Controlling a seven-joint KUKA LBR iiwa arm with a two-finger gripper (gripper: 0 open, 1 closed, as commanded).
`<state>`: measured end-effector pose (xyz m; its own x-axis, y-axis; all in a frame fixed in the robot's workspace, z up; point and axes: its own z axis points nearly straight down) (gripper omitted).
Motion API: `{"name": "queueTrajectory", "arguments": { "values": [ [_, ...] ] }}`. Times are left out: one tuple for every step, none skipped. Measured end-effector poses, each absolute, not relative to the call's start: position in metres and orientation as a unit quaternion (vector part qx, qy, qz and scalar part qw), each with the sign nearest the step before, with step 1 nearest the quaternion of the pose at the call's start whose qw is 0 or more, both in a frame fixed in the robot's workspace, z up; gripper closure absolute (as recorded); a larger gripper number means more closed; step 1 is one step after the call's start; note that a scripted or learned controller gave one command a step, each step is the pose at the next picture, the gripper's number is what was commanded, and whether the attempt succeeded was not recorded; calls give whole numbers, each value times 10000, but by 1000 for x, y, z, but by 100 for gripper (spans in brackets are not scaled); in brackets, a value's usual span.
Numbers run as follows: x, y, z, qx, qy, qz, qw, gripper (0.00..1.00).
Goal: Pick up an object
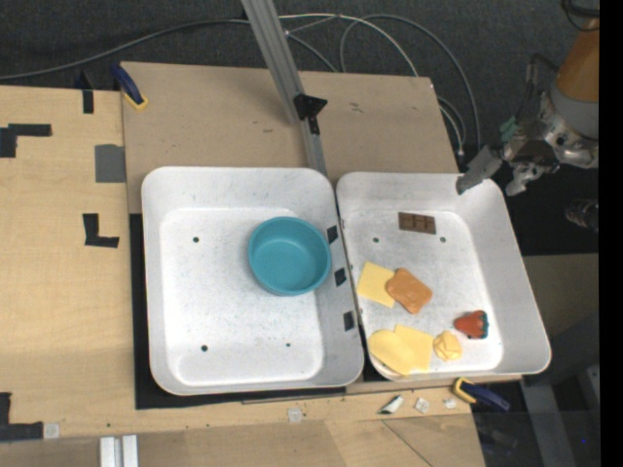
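My gripper (494, 177) hangs at the far right corner of the right bin (506, 251), just over its rim, open with nothing between its fingers. Inside that bin lie a brown chocolate piece (418, 223), a pale yellow slice (374, 284) with an orange-brown chunk (410, 291) against it, a red item (471, 325), a larger yellow piece (400, 349) and a small yellow lump (447, 345). The left bin (185, 290) holds an upright blue bowl (288, 254). The gripper is well above and behind all the objects, nearest the chocolate piece.
A slanted metal pole (282, 56) rises behind the bins, with cables (389, 27) trailing across the dark floor. Clamps (131, 88) sit at the board's back left and front right (474, 393). A black divider strip (341, 275) runs between the bins.
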<state>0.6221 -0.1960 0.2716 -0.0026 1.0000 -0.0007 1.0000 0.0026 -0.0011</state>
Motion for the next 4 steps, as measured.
{"name": "queueTrajectory", "arguments": {
  "values": [
    [622, -196, 272, -7063, -7079, 9, 1, 0],
    [620, -197, 228, -7065, -7077, 20, 17, 0],
    [616, -197, 163, -7065, -7077, 27, 32, 0],
    [609, -193, 117, -7063, -7079, 21, 21, 0]
  ]
}}
